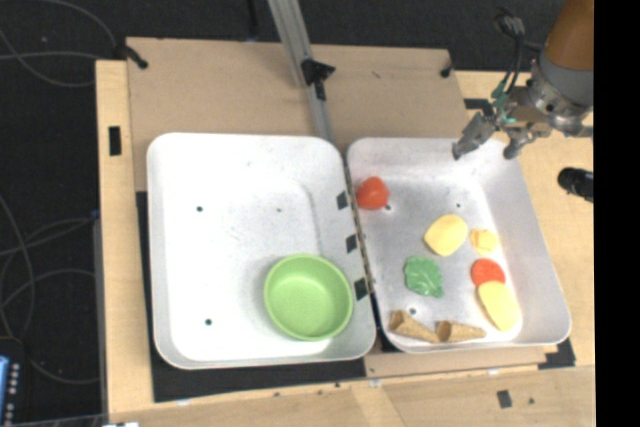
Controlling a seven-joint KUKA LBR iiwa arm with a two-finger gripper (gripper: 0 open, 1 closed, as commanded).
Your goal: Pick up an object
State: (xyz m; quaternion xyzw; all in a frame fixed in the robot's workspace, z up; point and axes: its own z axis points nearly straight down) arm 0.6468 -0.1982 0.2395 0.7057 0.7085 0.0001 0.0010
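Counting two bins (250, 175), one bowl (308, 296)

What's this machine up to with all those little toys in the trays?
A robot arm reaches in over the right bin, its end effector spread open above the bin's far corner and holding nothing. Below it lie small toy foods: a red ball, a yellow piece, a green piece and others. The left bin holds a green bowl. Nothing has been picked up yet.
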